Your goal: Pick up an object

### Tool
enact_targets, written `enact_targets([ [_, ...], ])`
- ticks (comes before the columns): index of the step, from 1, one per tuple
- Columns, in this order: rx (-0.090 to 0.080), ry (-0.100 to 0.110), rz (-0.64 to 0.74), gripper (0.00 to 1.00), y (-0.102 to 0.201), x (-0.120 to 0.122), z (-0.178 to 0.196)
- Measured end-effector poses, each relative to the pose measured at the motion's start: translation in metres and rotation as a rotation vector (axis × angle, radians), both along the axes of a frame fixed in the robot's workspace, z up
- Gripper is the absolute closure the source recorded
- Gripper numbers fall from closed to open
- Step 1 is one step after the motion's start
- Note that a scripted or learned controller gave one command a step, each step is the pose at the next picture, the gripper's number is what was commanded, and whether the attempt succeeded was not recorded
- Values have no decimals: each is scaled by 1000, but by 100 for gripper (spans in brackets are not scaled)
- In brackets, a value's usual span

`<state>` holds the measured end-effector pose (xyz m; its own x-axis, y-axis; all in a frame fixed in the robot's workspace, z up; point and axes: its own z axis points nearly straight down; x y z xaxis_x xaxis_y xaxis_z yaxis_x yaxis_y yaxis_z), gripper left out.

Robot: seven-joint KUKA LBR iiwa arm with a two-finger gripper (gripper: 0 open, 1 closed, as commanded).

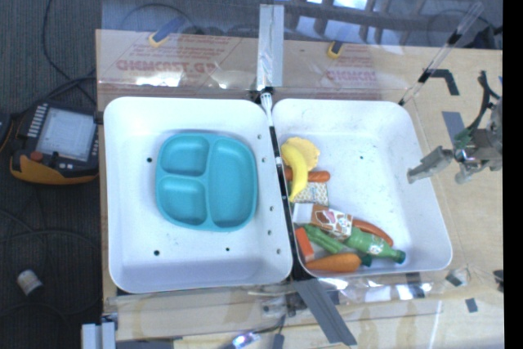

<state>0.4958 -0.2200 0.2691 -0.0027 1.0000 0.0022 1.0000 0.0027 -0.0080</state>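
Banana (299,162) and other toy foods lie heaped along the right bin's (384,127) left wall, while your end effector (470,155) hangs near that bin's right rim, grip state indiscernible.

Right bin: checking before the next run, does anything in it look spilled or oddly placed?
Nothing spilled. The toy food is all heaped against the right bin's left wall and near corner, banana on top.
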Motion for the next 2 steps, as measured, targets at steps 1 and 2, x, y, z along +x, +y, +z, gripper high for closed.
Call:
enact_targets([
  [1, -1, -2, -96, 0, 59, -11, -155],
  [2, -15, -25, -172, 0, 112, -8, -179],
])
